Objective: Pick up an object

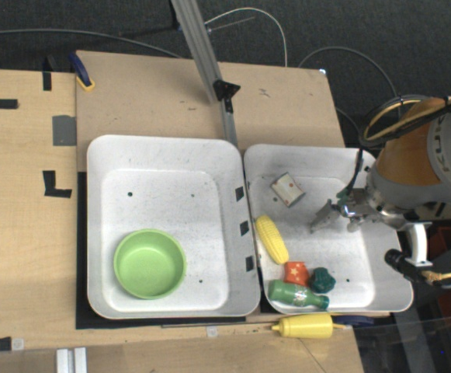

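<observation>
Jaws first: I can't tell from up here how they stand, and I see nothing in their grip, with the gripper (326,214) hanging over the middle of the right bin (380,286) as the arm reaches in from the right. Biggest things now: the left bin (163,158) carries just a green bowl (150,264) in its near-left corner, well apart from the tool. The right bin holds everything worth grabbing. The corn cob (272,239) lies to the left of the gripper and a bit nearer the camera, its long axis running from far-left to near-right, close to the divider. The small grey block (286,189) sits to the far-left of the gripper and looks like the nearest candidate to me. Along the near wall, a green bottle (297,294) lies on its side, with a red piece (296,272) and a dark green piece (322,280) touching just behind it. Outside the bin, a yellow bottle (306,326) rests on the bench edge.
</observation>
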